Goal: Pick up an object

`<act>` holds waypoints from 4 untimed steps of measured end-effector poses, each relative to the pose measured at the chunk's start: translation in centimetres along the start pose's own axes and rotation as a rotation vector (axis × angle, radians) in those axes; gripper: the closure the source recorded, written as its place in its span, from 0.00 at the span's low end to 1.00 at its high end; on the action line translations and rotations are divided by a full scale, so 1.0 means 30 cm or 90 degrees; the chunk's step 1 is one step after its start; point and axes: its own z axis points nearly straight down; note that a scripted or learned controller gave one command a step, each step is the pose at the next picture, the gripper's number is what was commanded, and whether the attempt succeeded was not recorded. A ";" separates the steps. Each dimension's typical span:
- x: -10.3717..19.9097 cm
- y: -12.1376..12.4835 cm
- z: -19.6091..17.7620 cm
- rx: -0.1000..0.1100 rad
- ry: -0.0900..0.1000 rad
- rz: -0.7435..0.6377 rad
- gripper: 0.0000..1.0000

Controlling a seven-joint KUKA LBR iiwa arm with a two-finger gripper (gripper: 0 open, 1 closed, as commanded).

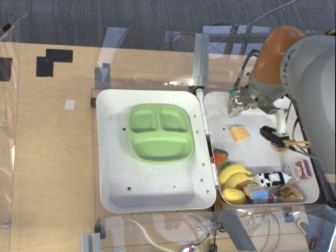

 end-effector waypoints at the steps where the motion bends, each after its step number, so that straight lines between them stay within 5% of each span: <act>1: 0.149 0.039 -0.257 0.016 0.002 0.118 1.00; 2: -0.030 0.044 -0.381 0.015 0.002 0.041 1.00; 3: -0.044 -0.181 -0.194 0.017 0.006 -0.161 1.00; 4: -0.061 -0.246 0.002 0.005 0.000 -0.142 1.00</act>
